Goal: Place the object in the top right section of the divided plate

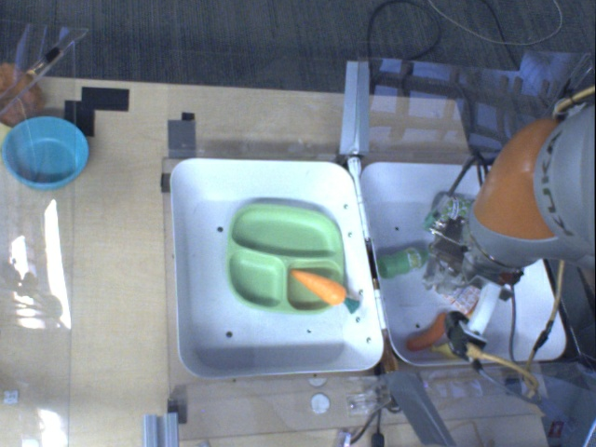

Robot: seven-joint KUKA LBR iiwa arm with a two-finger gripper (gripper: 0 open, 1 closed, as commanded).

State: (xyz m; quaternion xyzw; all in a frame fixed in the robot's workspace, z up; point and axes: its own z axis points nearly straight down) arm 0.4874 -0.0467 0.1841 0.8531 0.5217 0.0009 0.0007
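Seeing the carrot (319, 287) lying in the green plate's (279, 226) lower right section in my left bin (191, 277), gripper (447, 250) over right bin (391, 189), grip unclear.

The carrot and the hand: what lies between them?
In the camera view, between the carrot and the hand lie the rims of both bins and a green object.

Arm (549, 189): bulky grey casing, rounded orange band (517, 180) above the wrist. Wrist end cluttered with exposed metal fittings, a small green circuit board (447, 210), yellow and black cables (494, 357).
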